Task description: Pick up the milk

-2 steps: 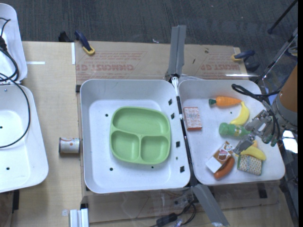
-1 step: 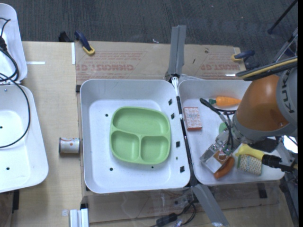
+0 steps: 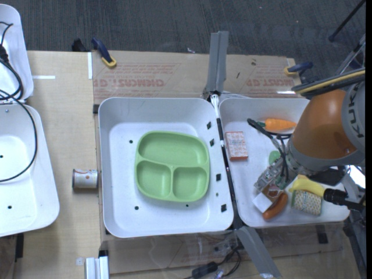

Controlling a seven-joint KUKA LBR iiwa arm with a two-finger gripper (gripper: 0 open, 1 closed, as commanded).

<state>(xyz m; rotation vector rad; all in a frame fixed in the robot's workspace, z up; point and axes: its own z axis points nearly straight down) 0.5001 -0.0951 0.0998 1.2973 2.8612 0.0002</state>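
Observation:
A small pink-and-white carton, apparently the milk (image 3: 236, 145), lies flat in the left part of the right bin (image 3: 244, 214). The arm's orange band and grey wrist hang over the bin's right side. My gripper (image 3: 269, 180) reaches down to the right of and nearer than the carton, about a carton's length from it, among a cluster of toy foods. It stands right above a red sausage (image 3: 275, 206) and a small white piece (image 3: 261, 202). The carton sits apart from it, untouched.
An orange carrot (image 3: 279, 124) lies at the back of the right bin, with a green item (image 3: 274, 157) near the gripper. A yellow banana (image 3: 306, 185) and a speckled block (image 3: 306, 202) lie at the right. The left bin (image 3: 116, 173) holds a green divided plate (image 3: 172, 166).

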